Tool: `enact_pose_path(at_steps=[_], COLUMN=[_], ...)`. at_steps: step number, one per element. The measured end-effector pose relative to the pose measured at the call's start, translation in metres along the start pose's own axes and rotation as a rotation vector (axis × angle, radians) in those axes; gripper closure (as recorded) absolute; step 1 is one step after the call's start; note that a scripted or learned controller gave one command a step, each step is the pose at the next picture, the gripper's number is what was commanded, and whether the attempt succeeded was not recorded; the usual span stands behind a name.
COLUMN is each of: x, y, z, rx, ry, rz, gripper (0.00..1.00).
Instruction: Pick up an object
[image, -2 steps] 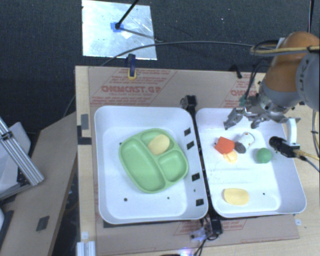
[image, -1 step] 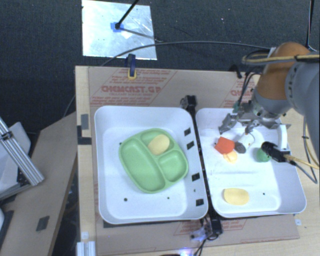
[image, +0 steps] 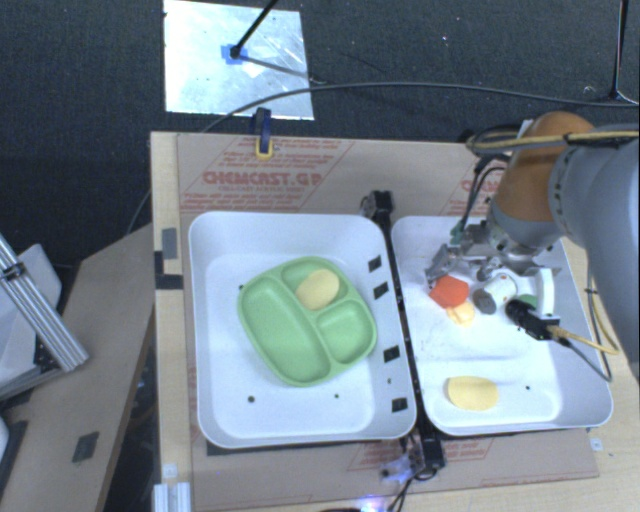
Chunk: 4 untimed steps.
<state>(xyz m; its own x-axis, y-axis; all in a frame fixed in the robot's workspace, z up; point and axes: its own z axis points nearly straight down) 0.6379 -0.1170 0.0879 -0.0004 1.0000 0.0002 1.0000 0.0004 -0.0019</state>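
We have the gripper (image: 478, 280) low in the right bin (image: 575, 400), just over a small orange block (image: 450, 291) with a paler yellow-orange piece (image: 462, 314) touching its near side. Whether the gripper is spread, closed or clamped on anything we cannot tell; the wrist hardware hides that part.

To do this step well, we judge that we should centre on the orange block alone, come straight down so the neighbouring piece is not nudged or caught with it, close firmly, then lift vertically and check that the block rises too.

Counting: two white bins. In the right bin we see three loose items, namely the orange block, the pale piece beside it, and a flat yellow oval (image: 471, 393) well apart near the front wall. In the left bin (image: 215, 400) sits one green divided plate (image: 290, 340), holding one yellow lump (image: 319, 289) in its upper compartment.
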Motion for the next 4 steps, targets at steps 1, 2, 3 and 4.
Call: enact_pose_path(at_steps=[1, 2, 3, 4], x=[0.000, -0.009, -0.014, -0.014], y=[0.002, 0.004, 0.001, 0.007], z=[-0.014, -0.062, -0.114, -0.160], rx=[-0.007, -0.008, -0.009, -0.009], ry=[-0.001, -0.002, -0.002, -0.001], rz=[0.001, 0.001, 0.001, -0.004], gripper=[1.00, 1.00, 1.00, 1.00])
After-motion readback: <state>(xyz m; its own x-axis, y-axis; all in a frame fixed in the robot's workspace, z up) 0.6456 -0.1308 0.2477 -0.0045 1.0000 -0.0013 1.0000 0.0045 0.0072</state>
